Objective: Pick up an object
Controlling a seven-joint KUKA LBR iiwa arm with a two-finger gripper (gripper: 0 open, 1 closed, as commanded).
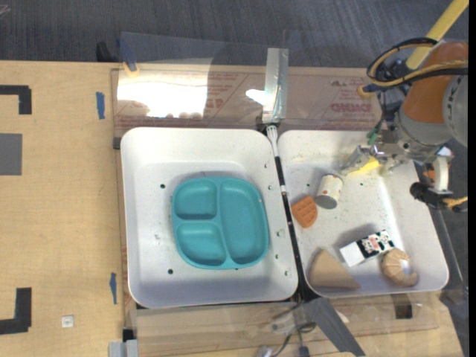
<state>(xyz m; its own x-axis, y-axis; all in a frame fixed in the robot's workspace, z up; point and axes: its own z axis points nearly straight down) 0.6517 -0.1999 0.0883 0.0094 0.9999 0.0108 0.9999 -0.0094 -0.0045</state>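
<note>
Left bin (141, 162), far left of the gripper (366, 158), is carrying a teal divided tray (221, 222) lying flat. Right bin (424, 236) is holding, left of and below the gripper, an orange ridged piece (304, 211) and a white cup (328, 190) lying on its side, with a tan cone (330, 271), a black-and-white box (366, 248) and a brown rounded lump (397, 266) sitting well below it. The gripper is hovering at the bin's upper edge, touching a yellow object (362, 167); whether its fingers are spread or pinching cannot be told.
</note>
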